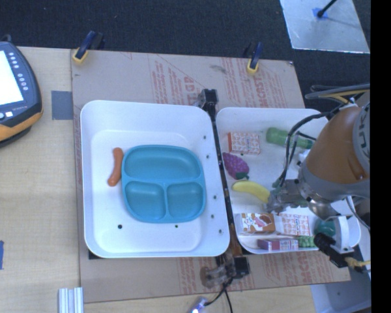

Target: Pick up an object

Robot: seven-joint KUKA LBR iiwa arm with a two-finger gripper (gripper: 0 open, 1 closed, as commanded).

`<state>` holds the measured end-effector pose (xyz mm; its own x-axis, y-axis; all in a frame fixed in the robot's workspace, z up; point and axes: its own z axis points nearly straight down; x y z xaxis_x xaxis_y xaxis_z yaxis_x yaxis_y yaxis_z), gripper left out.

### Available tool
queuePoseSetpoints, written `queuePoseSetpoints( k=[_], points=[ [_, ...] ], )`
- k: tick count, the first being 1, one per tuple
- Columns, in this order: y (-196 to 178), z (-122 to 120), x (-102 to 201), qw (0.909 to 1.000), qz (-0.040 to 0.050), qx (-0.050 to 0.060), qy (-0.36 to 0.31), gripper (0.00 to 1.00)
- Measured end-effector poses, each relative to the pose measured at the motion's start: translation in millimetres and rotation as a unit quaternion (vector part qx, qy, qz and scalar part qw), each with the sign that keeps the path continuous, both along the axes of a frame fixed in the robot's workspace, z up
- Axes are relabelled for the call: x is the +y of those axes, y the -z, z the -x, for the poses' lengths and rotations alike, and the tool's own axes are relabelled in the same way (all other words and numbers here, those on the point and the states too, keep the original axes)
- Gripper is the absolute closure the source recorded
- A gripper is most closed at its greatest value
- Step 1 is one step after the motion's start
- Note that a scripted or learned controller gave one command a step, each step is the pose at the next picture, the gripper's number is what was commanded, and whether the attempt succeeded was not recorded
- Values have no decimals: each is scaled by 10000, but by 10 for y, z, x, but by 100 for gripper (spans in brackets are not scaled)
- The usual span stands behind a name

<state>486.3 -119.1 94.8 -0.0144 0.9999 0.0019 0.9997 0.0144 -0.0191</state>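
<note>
Right of centre, my gripper [278, 202], grip unclear, hovers beside the curved yellow banana [249, 189] with bare bin floor [274, 158] above.

I can see red print running in repeated lines across the cardboard sheet [182, 77] under my bins, too faint and slanted for me to read. The small boxes in my right bin, the checked one [245, 142] and the carton [277, 224], carry printing, but no letters come clear.
</note>
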Motion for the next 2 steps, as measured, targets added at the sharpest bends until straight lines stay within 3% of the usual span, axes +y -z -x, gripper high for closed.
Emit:
queuePoseSetpoints(
  k=[1, 2],
  points=[
    [-1, -1, 0, 10000, 2, -1, 0, 0],
    [-67, 7, -6, 10000, -3, 40, -25, 100]
  ],
)
